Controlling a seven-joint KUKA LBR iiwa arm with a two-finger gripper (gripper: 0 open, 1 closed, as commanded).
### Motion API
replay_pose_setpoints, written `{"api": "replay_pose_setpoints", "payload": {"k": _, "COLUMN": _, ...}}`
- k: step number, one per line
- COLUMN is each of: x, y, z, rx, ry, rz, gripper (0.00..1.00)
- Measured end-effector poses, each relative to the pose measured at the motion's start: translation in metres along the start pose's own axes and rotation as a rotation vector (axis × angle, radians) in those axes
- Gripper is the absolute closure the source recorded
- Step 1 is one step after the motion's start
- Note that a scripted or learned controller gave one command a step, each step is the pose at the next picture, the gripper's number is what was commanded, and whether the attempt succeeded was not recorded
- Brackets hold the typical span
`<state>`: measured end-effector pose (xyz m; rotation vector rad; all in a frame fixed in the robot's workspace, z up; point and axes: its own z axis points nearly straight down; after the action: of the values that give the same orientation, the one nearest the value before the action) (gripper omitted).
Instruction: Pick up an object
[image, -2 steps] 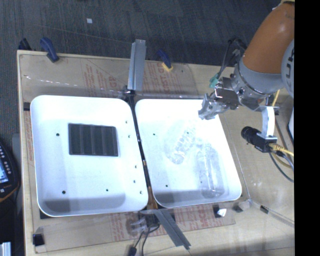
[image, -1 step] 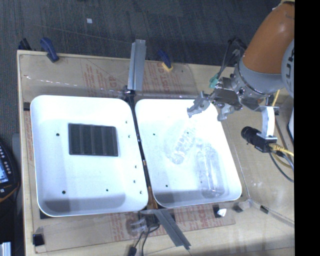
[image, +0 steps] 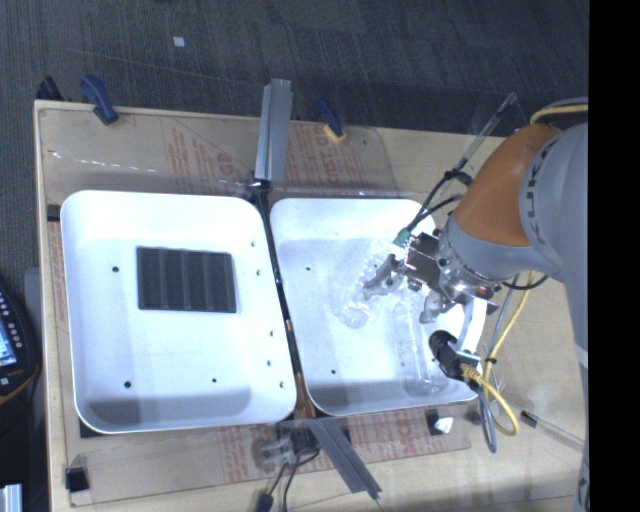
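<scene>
Bins sit side by side on the tabletop (image: 150, 455), two shallow white trays seen from above at a slant. The left bin (image: 90, 300) carries a dark ribbed rectangular object (image: 186, 279) lying flat, a little left of and beyond its middle, apart from every wall. The right bin (image: 310, 330) holds what look like clear, glassy pieces (image: 358, 296) near its middle and toward its right side; they are pale against the white floor and their shapes are hard to make out.

From the right the arm (image: 530, 200) reaches in, grey with an orange band above the wrist, and its end effector (image: 385, 277) hangs over the right half of the right bin, close beside the clear pieces. Whether its fingers are spread or closed cannot be told, and nothing can be made out between them. Cables (image: 490, 380) trail from the wrist down over the right bin's near right corner.

Blue clamps (image: 100, 100) grip the far edge of the tabletop, and a grey metal bar (image: 272, 130) runs from that far edge toward the gap between the bins.
</scene>
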<state>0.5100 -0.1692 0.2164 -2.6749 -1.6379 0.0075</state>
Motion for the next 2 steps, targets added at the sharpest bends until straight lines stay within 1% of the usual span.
{"api": "replay_pose_setpoints", "payload": {"k": 1, "x": -0.033, "y": -0.02, "z": -0.002, "rx": -0.004, "ry": 0.0, "rz": -0.611, "gripper": 0.0}}
{"api": "replay_pose_setpoints", "payload": {"k": 2, "x": -0.027, "y": 0.001, "z": -0.035, "rx": -0.006, "ry": -0.001, "rz": -0.358, "gripper": 0.0}}
